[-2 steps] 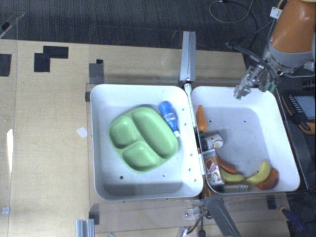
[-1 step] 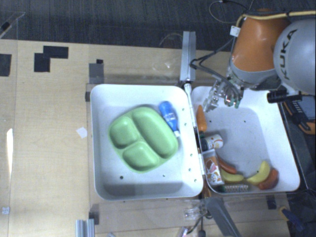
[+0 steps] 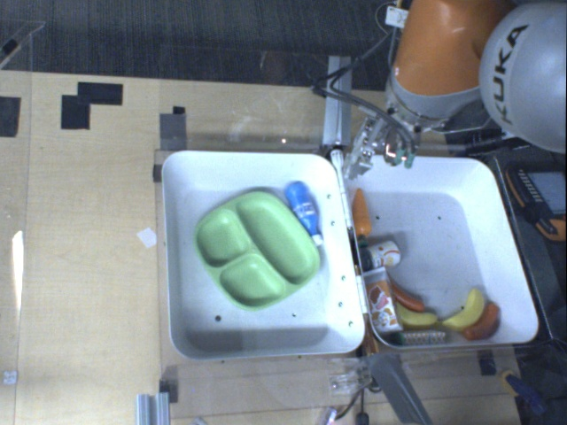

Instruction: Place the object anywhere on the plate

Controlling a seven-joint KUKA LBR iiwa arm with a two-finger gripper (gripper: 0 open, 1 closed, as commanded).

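Observation:
A green plate (image 3: 257, 247) with three compartments lies in the left bin (image 3: 186, 326). A blue bottle (image 3: 303, 209) lies beside the plate's upper right edge, close to the divider between the bins. My gripper (image 3: 379, 151) hangs above the top left corner of the right bin (image 3: 505, 237), up and to the right of the bottle, with nothing visible between its fingers. An orange carrot-like piece (image 3: 361, 214) lies just below the gripper along the right bin's left wall.
Along the right bin's left and front walls lie a small can (image 3: 383, 255), a carton (image 3: 383, 305), a yellow banana (image 3: 461, 313) and red-orange pieces (image 3: 483, 320). A metal post (image 3: 335, 104) stands behind the bins.

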